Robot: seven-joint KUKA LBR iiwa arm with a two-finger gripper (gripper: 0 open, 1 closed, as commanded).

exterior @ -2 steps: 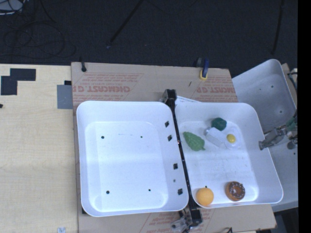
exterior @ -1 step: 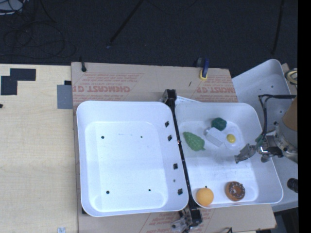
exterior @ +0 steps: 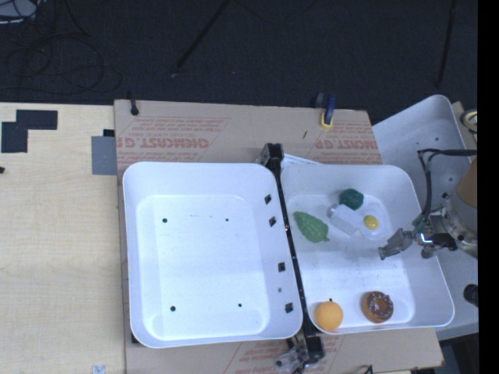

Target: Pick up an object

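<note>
1. Claw [exterior: 392,248] hovers over the right bin [exterior: 421,294], near its right wall; I cannot tell its state, and nothing shows in it.
2. Left of the claw lie a leaf [exterior: 311,227], a clear bottle [exterior: 348,220] and a dark green lump [exterior: 352,199].
3. Below the claw sit a donut [exterior: 378,306] and an orange [exterior: 328,315].

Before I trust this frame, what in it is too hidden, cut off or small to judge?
- Gripper: too small and blurred to judge its state.
- Arm: cut off by the right edge.
- Clear item between the dark green object and the yellow piece: outline blends into the right bin.
</note>
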